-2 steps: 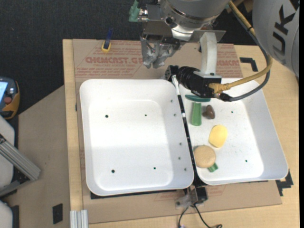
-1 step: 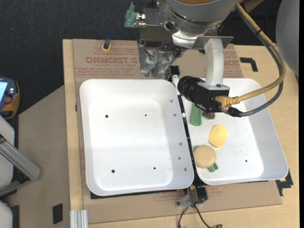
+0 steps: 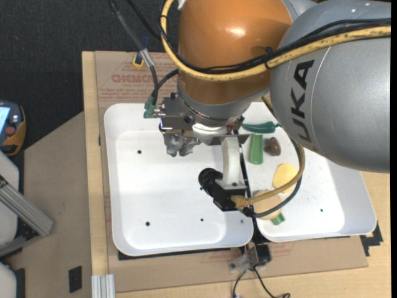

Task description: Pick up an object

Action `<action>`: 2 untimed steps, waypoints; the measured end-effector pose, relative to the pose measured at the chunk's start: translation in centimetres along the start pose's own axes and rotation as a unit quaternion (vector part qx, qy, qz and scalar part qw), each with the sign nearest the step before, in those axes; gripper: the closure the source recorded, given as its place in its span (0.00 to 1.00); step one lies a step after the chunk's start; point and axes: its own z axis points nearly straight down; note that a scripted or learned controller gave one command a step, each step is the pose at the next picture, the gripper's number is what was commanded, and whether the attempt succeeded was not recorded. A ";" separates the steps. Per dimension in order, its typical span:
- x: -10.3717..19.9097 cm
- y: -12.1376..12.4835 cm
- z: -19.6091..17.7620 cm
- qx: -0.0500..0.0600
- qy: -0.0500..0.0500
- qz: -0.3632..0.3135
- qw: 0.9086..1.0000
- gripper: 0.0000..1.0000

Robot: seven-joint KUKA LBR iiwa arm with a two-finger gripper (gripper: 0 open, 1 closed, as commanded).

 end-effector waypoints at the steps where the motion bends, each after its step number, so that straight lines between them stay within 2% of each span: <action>1: -10.8 -0.9 -3.5 -0.010 0.003 0.005 1.000 1.00; 2: -7.2 -1.0 -5.6 -0.011 0.005 -0.002 1.000 1.00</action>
